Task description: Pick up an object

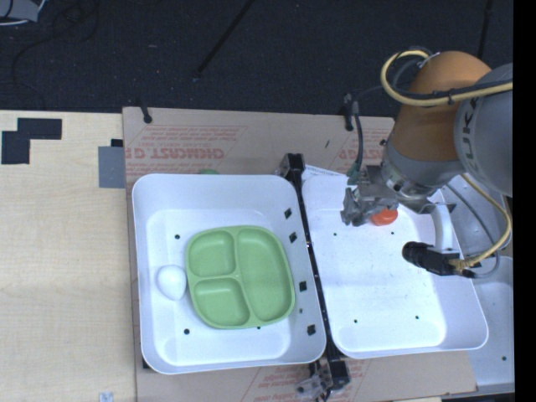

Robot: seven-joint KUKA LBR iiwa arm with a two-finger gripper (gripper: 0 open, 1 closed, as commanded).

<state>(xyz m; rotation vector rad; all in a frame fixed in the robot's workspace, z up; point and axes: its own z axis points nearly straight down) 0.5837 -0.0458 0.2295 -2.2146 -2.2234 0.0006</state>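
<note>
My gripper hangs low over the back left part of the right bin. A small orange-red object lies on the bin floor just to the right of the gripper, touching or nearly touching it. Nothing shows between the gripper's tips from this angle. In the left bin a green three-compartment plate lies flat. A white egg-shaped object rests against the plate's left edge.
A black divider runs between the two bins. A black cylindrical piece on a yellow cable hangs over the right bin's right side. The arm's orange band rises above the bin's back right corner.
</note>
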